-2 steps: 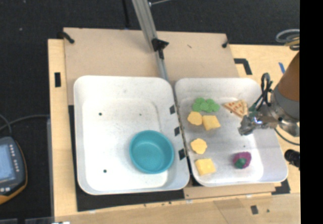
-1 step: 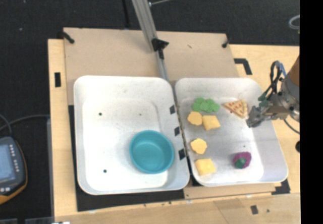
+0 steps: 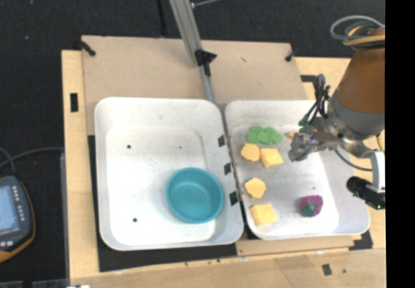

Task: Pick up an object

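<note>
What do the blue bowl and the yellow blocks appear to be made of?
The blue bowl in the left bin looks like moulded plastic: even colour, smooth, with a soft sheen. The yellow blocks in the right bin look matte with rounded edges, possibly foam or soft plastic; the picture is too coarse to say.

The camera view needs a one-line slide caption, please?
Gripper over the right bin beside yellow pieces; blue bowl in the left bin.

The bins (image 3: 117,124) look like smooth, matt white plastic. The blue bowl (image 3: 194,194) looks glossy, the bench (image 3: 142,60) like matt board.
</note>
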Controlling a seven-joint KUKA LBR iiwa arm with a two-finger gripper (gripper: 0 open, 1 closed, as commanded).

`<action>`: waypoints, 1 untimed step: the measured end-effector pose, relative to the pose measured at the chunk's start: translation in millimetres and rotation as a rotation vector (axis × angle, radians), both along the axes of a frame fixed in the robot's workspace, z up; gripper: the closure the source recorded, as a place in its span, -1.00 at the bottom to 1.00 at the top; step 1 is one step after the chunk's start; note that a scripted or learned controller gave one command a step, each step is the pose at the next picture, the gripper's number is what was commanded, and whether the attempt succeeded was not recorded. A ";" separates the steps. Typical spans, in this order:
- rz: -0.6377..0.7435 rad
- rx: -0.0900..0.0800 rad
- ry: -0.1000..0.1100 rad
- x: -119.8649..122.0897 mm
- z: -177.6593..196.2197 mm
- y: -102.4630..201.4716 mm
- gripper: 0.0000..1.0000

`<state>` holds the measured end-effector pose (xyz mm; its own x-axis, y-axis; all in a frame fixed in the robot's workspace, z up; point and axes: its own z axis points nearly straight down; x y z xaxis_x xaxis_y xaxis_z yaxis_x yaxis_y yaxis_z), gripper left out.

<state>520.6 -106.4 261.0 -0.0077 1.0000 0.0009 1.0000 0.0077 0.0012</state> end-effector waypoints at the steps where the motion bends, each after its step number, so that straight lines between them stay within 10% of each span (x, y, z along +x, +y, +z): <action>1: -0.002 0.000 0.002 8.2 -7.3 41.9 1.00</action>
